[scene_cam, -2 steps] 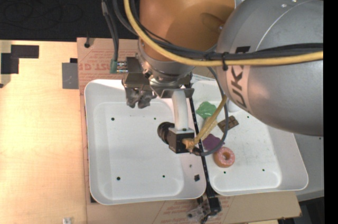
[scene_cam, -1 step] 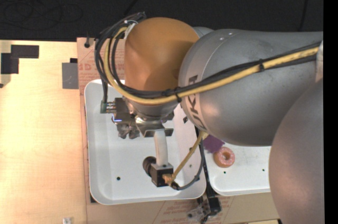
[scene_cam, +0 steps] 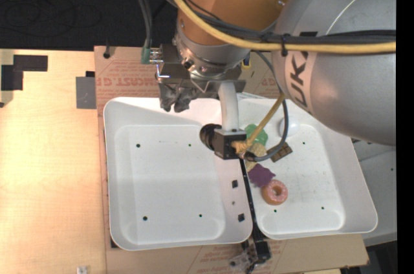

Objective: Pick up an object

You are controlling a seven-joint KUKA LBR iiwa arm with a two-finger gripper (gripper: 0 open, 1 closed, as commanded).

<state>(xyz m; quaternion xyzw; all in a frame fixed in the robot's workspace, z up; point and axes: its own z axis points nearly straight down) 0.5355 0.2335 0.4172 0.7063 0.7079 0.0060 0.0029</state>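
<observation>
Gripper (scene_cam: 176, 98) over the left bin's (scene_cam: 129, 201) far rim; open or closed, can't tell. Ring (scene_cam: 275, 192) lies flat, hole up, well apart in the right bin (scene_cam: 336, 201).

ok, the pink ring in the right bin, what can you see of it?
The pink ring is doughnut-shaped, salmon pink, matte, perhaps foam. It lies flat on the floor of the right bin, toward the front, near the bin's left rim. A purple piece sits just beyond it, up-left; whether they touch is unclear. Nothing else is on it.
</observation>
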